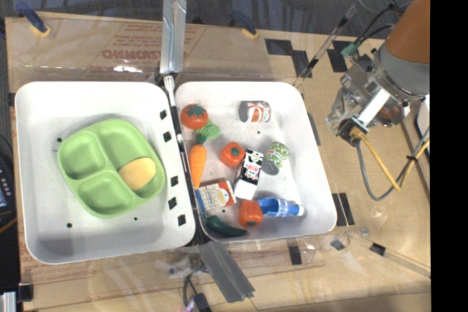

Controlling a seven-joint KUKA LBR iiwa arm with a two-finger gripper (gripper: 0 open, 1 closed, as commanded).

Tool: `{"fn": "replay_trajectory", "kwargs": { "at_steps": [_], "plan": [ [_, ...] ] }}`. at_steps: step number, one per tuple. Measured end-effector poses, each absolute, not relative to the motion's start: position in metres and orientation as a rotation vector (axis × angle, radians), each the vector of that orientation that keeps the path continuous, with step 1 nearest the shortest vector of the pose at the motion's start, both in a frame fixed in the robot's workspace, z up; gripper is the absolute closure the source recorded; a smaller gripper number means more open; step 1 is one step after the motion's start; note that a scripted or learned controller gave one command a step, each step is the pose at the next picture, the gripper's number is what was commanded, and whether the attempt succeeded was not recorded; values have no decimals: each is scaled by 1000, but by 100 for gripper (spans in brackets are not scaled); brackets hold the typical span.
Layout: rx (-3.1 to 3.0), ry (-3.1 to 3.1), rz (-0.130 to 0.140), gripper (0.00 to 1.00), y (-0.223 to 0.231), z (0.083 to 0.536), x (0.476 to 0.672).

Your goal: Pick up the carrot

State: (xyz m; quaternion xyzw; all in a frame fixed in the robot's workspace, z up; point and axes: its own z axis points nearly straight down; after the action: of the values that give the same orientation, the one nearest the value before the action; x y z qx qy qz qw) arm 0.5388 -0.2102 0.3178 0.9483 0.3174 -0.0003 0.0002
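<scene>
Dark green vegetable (225, 228); carrot (197, 164); tarp reads "CHEMCAST" (131, 54)

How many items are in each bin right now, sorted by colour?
Right bin:
Orange or red: 4: tomato, carrot, small round one, round one by the bottle
Green: 2: leafy piece, dark pod
Blue: 1: bottle
Printed packs and cans: 4

Left bin:
Green: 1: divided plate
Yellow: 1: lump on the plate

Total: 13
</scene>
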Motion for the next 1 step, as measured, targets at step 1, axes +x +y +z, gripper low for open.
{"fn": "replay_trajectory", "kwargs": {
  "at_steps": [1],
  "plan": [
    [2984, 999, -13, 100, -138, 205, 528]
  ]
}}
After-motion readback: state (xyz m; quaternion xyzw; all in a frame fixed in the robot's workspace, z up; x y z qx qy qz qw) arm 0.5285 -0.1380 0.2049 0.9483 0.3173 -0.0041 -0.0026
